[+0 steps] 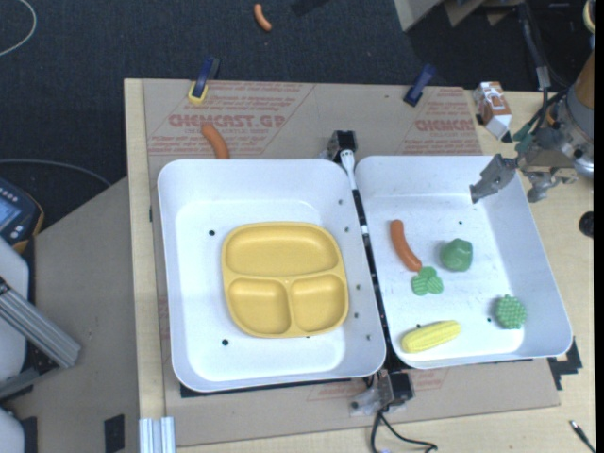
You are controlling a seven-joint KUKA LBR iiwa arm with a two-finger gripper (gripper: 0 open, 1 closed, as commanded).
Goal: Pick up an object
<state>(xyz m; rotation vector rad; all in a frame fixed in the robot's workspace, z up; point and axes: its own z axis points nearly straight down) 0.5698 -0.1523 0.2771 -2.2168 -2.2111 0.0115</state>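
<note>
My gripper point(516, 184) hangs over the far right corner of the right bin point(538, 243), with its two grey fingers point(491, 179) spread open and nothing between them. Below it in that bin lie an orange sausage point(405, 244), a round green toy point(457, 255), a small broccoli piece point(427, 282), a yellow corn cob point(430, 335) and a bumpy green piece point(510, 311). All of them lie apart from the gripper, nearer the bin's front.
The left bin point(189, 253) holds a yellow divided plate point(283, 278). A second orange sausage point(215, 141) lies on the cardboard behind it, and a third point(262, 16) on the dark floor. Blue clamps point(202, 81) point(419, 85) grip the board's far edge. A small box point(491, 102) stands near the arm.
</note>
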